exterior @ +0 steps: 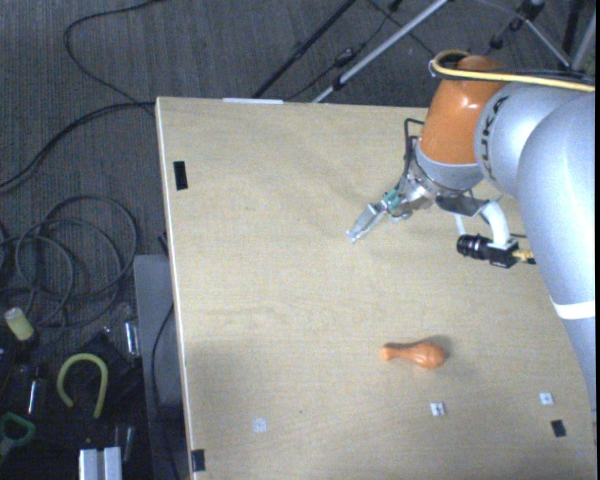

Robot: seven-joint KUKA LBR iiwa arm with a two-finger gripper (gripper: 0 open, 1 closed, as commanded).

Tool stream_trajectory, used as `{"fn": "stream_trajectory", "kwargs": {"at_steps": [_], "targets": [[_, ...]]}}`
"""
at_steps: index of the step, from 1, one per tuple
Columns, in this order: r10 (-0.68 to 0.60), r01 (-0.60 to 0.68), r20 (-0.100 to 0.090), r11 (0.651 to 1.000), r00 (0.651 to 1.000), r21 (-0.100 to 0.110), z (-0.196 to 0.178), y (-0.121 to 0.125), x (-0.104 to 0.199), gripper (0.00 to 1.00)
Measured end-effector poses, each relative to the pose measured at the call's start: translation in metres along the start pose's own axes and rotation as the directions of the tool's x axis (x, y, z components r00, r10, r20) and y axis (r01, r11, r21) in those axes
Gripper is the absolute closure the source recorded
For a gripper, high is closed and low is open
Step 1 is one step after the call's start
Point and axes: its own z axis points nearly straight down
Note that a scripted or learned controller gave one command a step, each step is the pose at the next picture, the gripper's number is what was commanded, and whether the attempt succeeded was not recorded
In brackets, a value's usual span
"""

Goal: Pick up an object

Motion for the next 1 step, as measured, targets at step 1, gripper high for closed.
{"fn": "stream_trajectory", "kwargs": {"at_steps": [1], "targets": [[0.001, -0.001, -0.002, 1.0, 1.0, -0.003, -0.009, 0.0005, 0.0005, 1.0]]}}
